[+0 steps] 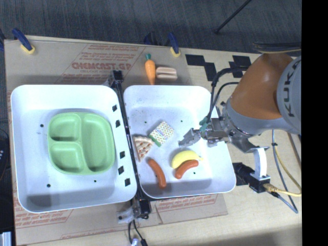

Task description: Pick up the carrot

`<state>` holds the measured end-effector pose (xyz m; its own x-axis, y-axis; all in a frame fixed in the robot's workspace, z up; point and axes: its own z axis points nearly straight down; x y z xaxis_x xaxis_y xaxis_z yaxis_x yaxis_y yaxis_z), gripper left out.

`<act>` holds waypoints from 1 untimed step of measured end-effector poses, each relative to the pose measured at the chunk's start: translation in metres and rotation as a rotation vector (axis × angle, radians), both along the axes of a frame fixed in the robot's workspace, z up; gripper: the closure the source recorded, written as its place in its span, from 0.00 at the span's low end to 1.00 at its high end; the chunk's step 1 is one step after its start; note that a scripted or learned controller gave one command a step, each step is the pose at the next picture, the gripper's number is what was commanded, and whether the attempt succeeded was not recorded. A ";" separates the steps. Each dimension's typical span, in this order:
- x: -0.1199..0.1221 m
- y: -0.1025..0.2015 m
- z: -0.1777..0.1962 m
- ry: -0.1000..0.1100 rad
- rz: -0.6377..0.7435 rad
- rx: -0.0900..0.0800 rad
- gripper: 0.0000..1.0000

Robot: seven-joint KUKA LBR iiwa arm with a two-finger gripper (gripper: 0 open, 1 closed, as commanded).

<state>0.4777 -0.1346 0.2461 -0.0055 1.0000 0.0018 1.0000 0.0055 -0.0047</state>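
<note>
Dark grey carpet fills the top of the frame, and below it a cardboard-covered bench (102, 60) carries two shallow white bins side by side. At the left, the left bin (25, 137) holds a pale green divided plate (81, 142). At centre, above the upper rim of the right bin (218, 181) and outside it, the carrot (149, 69) lies on the cardboard, orange with a green top pointing up the frame. Just beside it on its right sits a small layered pink and tan toy food (166, 74), nearly touching.

Inside the right bin lie a pizza slice (142, 146), a blue and yellow checked block (162, 132), a red sausage (157, 172), a banana (184, 157) and a second sausage (185, 168).

At the right, the grey and orange arm reaches in, and the end effector (190, 136) hovers low over the right bin near the banana, well apart from the carrot. Its fingers are too dark and small to tell whether they are apart or together.

The carrot looks like a light, stiff, smooth plastic toy, likely to slip or roll; gripping across its thick middle seems best. The neighbouring toy food and the bin rim crowd that grip.
</note>
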 end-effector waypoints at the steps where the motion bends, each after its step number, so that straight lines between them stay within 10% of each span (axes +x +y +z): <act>1: -0.002 0.026 -0.070 0.001 -0.013 -0.001 0.00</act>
